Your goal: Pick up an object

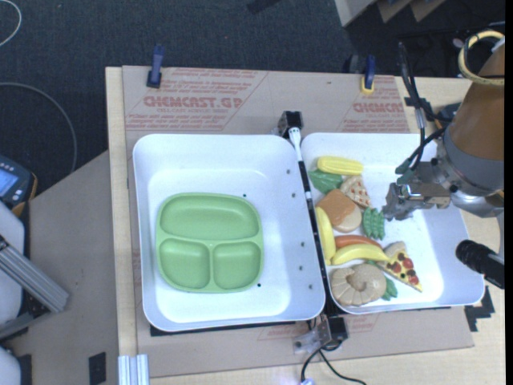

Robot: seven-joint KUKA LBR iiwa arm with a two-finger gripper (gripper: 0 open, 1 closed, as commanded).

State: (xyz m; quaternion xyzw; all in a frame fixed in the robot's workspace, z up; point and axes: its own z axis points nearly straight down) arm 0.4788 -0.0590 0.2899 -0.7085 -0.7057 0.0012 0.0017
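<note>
Two shallow white plastic bins sat side by side on the tabletop (72, 239), resting on a brown cardboard sheet (240, 95) printed in red with "CHEMCAST", clamped at its far edge by two blue clips. The left bin (152, 159) carried only a green three-compartment plastic tray (210, 241), set near its middle, I judged as a landing place for whatever I lifted out. The right bin (449, 287) held all the toy food, crowded against its left wall: a yellow corn cob (339, 165) at the far end, a green leafy piece (324, 180) beside it, a tan bread-like piece (337, 210), a small green broccoli-like piece (373, 221), a yellow banana (358, 253) lying across a red strip, a pizza slice (402, 268) toward the near edge, and a round beige pastry (358, 284) in the near left corner.

My hand (397, 207) hung over the middle of the right bin, just right of the pile and close to the broccoli-like piece, I judged so as to come down on the heap's open side. Nothing showed between its fingers, and I could not tell whether they stood wide or narrow. The pick was not yet done; every piece lay in the bin.
</note>
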